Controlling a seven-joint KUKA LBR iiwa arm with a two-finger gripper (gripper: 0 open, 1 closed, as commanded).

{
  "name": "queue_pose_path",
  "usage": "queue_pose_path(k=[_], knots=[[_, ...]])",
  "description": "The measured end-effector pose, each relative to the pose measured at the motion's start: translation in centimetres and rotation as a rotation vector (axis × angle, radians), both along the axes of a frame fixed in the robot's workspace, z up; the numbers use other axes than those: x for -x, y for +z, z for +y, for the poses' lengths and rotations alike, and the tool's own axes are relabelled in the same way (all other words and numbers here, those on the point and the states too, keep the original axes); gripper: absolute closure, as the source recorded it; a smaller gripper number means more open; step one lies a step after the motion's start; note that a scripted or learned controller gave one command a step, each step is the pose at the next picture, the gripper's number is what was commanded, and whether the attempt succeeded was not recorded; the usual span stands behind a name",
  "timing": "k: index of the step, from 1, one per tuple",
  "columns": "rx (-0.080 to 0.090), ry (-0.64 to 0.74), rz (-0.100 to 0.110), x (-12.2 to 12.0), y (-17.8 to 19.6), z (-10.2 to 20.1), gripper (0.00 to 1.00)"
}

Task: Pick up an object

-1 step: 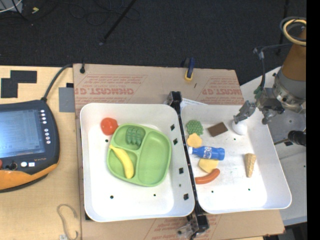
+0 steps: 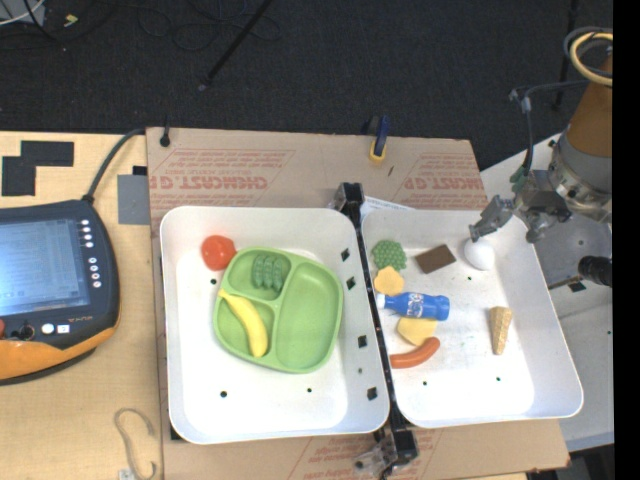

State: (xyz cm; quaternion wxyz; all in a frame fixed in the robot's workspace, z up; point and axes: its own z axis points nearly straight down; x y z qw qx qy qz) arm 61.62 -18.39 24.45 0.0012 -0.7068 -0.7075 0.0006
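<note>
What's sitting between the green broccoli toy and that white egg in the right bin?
In the camera view, a small brown block lies between the broccoli and the white egg, on the floor of the right bin.

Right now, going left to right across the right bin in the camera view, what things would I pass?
Broccoli → blue bottle → brown block → white egg → ice cream cone. The yellow pieces and the sausage overlap these in the order, so they're left out.
</note>
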Motion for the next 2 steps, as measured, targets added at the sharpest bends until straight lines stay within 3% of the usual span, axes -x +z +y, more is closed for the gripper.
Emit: queue_pose_path(k=[2], knots=[[-0.001,0.000,0.005,0.1,-10.4,0.1,0.00]])
